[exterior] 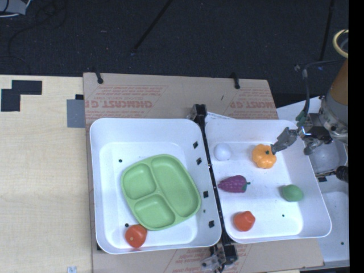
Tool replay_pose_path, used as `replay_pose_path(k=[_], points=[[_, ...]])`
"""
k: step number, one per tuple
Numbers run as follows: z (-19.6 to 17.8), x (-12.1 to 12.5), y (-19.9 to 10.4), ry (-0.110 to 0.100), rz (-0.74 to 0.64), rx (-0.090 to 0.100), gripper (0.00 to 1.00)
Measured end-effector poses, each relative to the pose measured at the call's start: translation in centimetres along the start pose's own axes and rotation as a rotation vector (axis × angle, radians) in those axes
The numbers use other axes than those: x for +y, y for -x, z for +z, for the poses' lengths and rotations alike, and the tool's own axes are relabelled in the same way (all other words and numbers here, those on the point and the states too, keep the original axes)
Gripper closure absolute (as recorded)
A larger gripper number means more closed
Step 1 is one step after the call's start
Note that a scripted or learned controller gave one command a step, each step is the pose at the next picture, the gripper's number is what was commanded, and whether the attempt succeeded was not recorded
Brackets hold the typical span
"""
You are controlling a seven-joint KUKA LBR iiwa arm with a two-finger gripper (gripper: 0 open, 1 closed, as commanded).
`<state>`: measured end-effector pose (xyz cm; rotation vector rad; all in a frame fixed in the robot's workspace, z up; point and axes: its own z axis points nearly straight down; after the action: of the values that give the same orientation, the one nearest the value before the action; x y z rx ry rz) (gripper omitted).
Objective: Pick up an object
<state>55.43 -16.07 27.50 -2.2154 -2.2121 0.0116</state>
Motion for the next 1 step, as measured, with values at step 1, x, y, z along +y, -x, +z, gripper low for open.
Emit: replay_pose_path(k=[1], points=[[-0.58,0.17,0.00,0.010,-0.002,-0.002,0.00]])
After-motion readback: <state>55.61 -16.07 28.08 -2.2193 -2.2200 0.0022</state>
